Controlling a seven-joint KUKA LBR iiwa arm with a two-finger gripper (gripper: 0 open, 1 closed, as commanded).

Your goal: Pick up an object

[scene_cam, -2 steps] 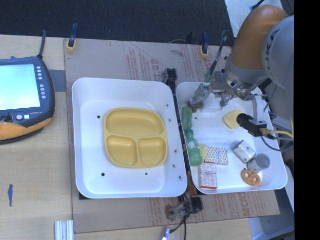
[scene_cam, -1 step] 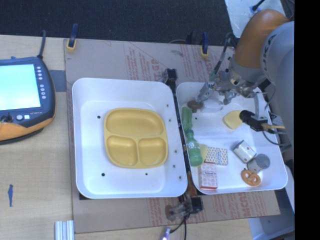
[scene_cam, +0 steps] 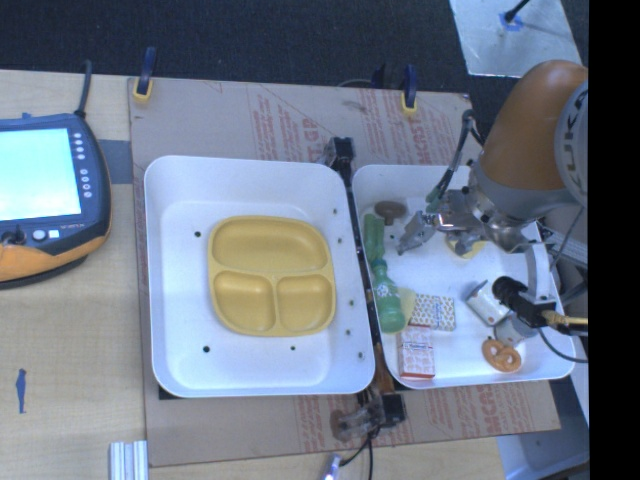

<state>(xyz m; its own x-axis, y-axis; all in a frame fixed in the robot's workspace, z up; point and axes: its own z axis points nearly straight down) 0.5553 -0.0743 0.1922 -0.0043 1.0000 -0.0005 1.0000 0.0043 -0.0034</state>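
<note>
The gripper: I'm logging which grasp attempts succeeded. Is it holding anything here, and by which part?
Nothing shows between the fingers of the gripper. It hangs over the right bin, near the green bottle.

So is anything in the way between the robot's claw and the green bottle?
Nothing visible is. The gripper hovers in the right bin just right of the green bottle, with bare white floor between them.

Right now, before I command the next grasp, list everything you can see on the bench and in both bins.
Yellow divided tray: one, left bin.
Green bottle: one, right bin, along its left wall.
Small patterned boxes: two, white and red, right bin front.
Brown ring: one, right bin front right.
Brown lump: one, right bin rear left.
Control pendant: one, lit screen, bench left.
Blue clamps: two, rear edge.
Claw: one, grey, over right bin.
</note>
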